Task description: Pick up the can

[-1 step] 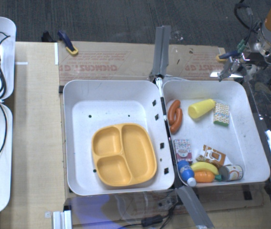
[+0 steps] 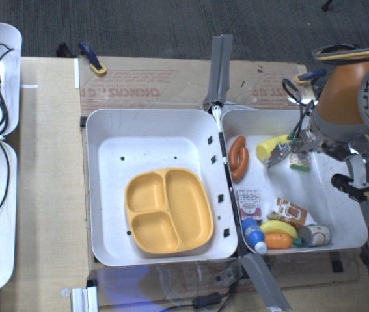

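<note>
The can (image 2: 315,234) is a small grey tin lying on its side in the front right corner of the right bin (image 2: 340,203), next to a banana (image 2: 279,227) and an orange fruit (image 2: 277,240). My gripper (image 2: 279,155) hangs low over the back of that same bin, beside a yellow object (image 2: 269,147) and a small green and white packet (image 2: 300,162). It is well behind the can and apart from it. Nothing shows in its grasp. The orange wrist band and grey arm come in from the right above it.
The right bin also holds a sausage (image 2: 238,158), a printed card (image 2: 249,204), an orange and white box (image 2: 291,211) and a blue-capped bottle (image 2: 255,234). A yellow divided plate (image 2: 169,210) lies in the left bin (image 2: 106,174). A raised divider (image 2: 220,142) separates the bins.
</note>
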`<act>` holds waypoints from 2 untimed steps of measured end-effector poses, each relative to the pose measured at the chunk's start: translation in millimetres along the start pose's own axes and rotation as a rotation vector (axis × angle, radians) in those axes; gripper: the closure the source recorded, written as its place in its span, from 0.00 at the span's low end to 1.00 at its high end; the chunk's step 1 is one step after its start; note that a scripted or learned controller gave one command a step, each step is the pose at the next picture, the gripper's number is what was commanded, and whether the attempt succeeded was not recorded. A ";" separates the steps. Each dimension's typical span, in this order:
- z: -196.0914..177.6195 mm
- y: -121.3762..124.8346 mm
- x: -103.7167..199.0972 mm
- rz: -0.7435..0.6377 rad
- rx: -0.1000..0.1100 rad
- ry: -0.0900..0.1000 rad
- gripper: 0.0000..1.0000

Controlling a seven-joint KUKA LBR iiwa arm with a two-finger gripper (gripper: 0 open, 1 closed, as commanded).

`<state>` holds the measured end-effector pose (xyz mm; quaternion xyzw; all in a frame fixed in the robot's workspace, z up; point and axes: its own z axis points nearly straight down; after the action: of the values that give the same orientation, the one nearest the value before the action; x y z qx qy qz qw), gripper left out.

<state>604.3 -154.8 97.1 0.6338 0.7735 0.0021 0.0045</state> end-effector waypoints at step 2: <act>7.1 -76.2 26.6 0.057 0.013 0.006 0.00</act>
<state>524.5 -143.7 89.2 0.6555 0.7552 -0.0008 -0.0017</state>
